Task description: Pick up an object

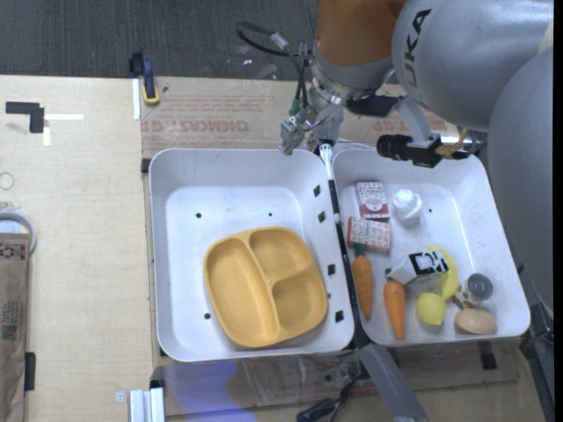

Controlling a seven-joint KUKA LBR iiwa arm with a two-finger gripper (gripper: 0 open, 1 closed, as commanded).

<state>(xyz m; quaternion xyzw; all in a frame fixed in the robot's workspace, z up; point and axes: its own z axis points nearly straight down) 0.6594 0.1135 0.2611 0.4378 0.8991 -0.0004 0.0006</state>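
While the gripper (303, 134) hangs at the bins' far edge — finger state we can't tell — we're pre-grasp; next, descend toward the carrots (362, 284) below-right.

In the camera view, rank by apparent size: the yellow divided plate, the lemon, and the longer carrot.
1. Yellow divided plate, by far the largest.
2. Longer carrot.
3. Lemon, shorter than the carrot but rounder, so those two are close.
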